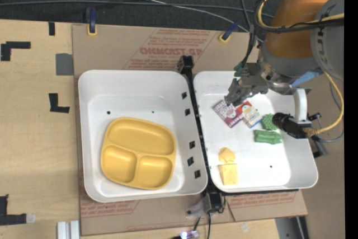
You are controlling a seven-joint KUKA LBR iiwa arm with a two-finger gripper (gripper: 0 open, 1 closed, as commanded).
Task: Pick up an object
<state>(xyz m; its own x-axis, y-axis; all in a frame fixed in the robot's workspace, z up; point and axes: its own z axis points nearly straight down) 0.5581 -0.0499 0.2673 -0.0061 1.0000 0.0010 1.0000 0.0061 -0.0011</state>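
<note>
My gripper (234,96) hangs over the back left part of the right bin (291,176). Just below and in front of it lies a small flat packet (228,112) printed in purple, white and red, with a second small colourful packet (249,116) touching it on the right. Whether the gripper touches the first packet cannot be made out. A green toy piece (268,137) lies further right, with another green bit (268,121) just behind it. Two yellow blocks (227,166) rest near the bin's front left.
The left bin (92,92) holds a yellow divided plate (137,153) with three compartments. A black divider (193,126) runs between the bins. The arm's orange band (299,8) and grey wrist loom over the right bin's back right corner.
</note>
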